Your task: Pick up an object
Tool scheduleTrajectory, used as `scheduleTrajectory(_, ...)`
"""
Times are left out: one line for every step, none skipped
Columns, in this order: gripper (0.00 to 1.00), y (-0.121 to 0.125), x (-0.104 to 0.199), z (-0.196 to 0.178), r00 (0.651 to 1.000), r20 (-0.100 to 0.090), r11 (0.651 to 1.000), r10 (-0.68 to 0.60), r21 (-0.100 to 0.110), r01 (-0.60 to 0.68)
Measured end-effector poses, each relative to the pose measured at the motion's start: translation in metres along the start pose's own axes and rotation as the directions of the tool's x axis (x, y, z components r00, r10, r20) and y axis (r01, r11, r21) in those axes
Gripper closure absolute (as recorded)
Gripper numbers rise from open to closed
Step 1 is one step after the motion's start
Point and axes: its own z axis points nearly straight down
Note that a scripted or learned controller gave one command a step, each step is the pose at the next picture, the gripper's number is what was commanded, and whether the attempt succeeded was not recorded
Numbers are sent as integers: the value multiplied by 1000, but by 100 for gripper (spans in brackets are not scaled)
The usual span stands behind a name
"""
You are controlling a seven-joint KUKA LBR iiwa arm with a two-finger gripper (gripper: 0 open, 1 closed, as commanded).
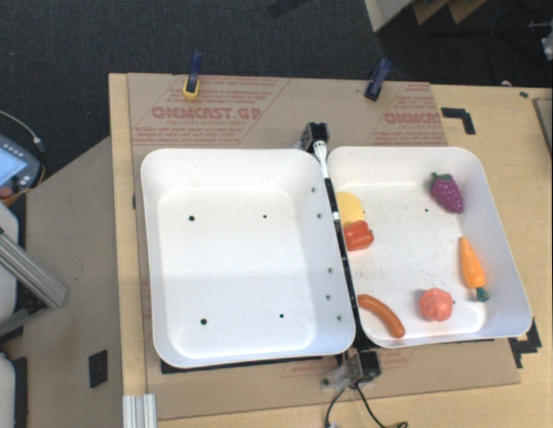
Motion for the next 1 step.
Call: scheduleTrajectory(100,2,0,-11,1000,3,1000,-1,-6,1)
